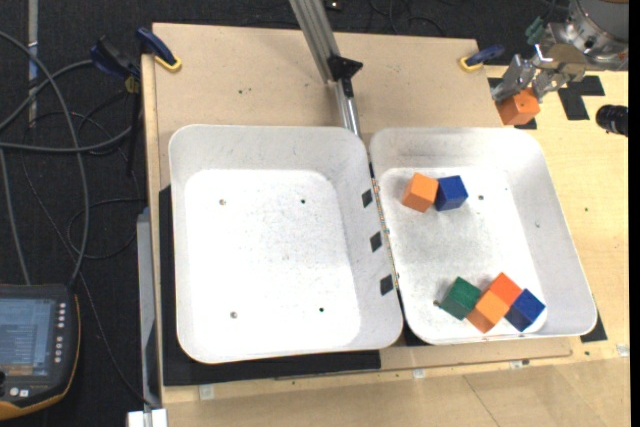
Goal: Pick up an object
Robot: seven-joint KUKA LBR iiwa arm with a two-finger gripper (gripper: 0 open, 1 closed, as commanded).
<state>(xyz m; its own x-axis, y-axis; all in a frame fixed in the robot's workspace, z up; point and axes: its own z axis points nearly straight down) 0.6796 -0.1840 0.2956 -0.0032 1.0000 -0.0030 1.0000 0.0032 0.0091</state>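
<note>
My gripper [521,95] hangs above the bench just past the far right corner of the right bin [545,215], shut on an orange block [519,108] that shows between its fingers. In the right bin, an orange block [421,191] and a blue block [451,191] sit side by side near the back. Near the front lie a green block [461,297], two orange blocks [496,301] and a blue block [525,309], packed close together.
The left bin [200,235] lies beside the right one, with black clips along the shared edge. A slanted metal pole [310,5] crosses the back of the bench. Clamps sit at the bench's far corners. A tablet rests at the lower left.
</note>
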